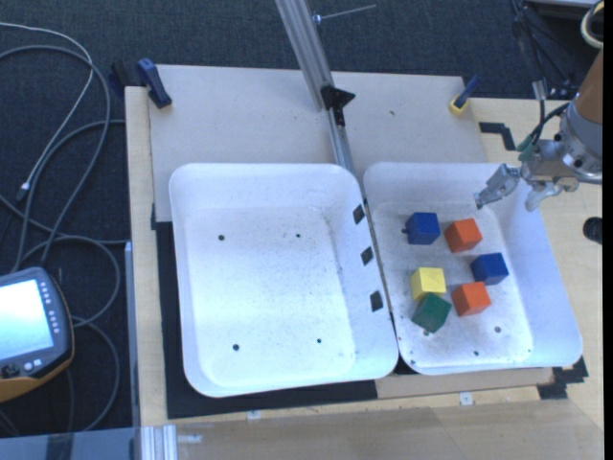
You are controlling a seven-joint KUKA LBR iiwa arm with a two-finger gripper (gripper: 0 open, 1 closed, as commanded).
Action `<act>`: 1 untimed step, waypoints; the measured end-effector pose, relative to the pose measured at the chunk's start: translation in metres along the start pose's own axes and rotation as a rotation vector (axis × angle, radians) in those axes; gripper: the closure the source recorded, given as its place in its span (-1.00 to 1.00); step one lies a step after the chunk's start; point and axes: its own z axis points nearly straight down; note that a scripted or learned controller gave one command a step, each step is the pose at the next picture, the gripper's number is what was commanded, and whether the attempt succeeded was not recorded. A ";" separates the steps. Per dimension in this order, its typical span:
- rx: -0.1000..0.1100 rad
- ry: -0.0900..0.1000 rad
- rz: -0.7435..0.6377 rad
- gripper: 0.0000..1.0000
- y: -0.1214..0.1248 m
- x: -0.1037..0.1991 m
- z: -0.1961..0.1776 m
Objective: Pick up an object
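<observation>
Six blocks lie in the right bin [551,266]. The gripper [512,188] hangs spread and unladen at the bin's upper right. The orange block [464,235], nearest and fairly free, is best approached from straight above, fingers straddling it.

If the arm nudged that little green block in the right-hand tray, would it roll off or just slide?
Probably slide: the small green block looks flat-faced and cube-like, so rolling seems unlikely. It sits against the yellow block, which would likely get shoved along too. The smooth white right bin probably gives little grip, so it may skid easily.
</observation>
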 end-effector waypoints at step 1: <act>0.004 0.005 -0.005 -1.00 -0.006 0.069 0.037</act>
